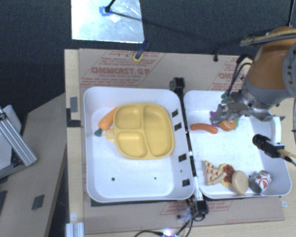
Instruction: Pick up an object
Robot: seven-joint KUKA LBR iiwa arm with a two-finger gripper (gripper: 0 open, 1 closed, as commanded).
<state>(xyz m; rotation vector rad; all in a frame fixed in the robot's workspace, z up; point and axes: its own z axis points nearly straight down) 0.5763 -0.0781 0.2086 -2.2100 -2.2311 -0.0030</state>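
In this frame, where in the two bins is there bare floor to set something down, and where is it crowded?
Left bin: bare floor along the near side, below the yellow divided plate. Right bin: a bare patch mid-floor, between the sausage and the pizza slice. Crowded: the near right corner and around the gripper.

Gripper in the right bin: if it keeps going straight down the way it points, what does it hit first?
Most likely the orange toy directly under the gripper, with a purple piece beside it. Depth is hard to judge from this slanted view; it may already be touching them.
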